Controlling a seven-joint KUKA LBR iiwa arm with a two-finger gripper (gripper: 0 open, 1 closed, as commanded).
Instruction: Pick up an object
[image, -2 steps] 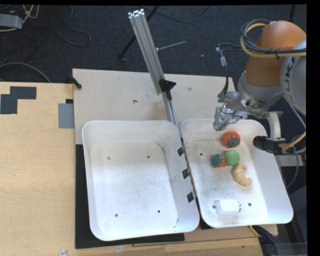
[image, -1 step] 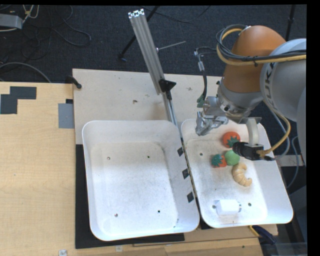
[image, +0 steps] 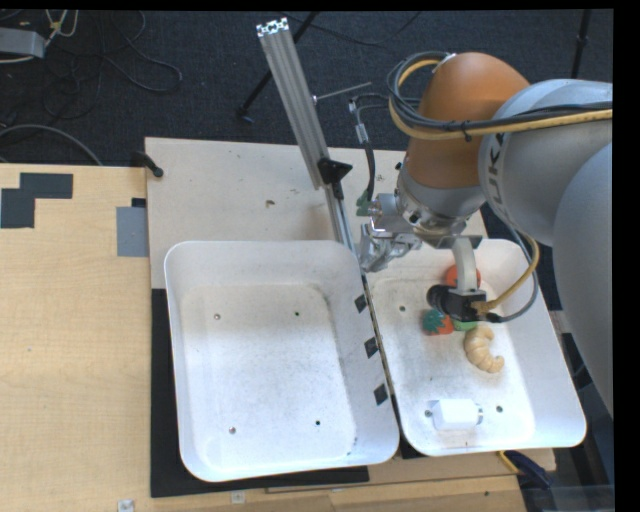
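My gripper (image: 418, 270) hangs low over the back of the right bin (image: 520, 430), under the grey arm with its orange band. Just in front of it lie a small green and orange toy (image: 435, 321) and a tan croissant-shaped piece (image: 483, 350). A red-orange object (image: 463, 273) shows partly behind the gripper's hardware. A white block (image: 455, 412) rests near the bin's front edge. Nothing is visibly held.
The left bin (image: 200, 270) sits beside the right one, with a black-clipped divider (image: 370, 345) between them. A slanted aluminium rail (image: 300, 110) rises from the bins' back edge, close to the gripper's left. A wooden tabletop (image: 70, 330) lies further left.
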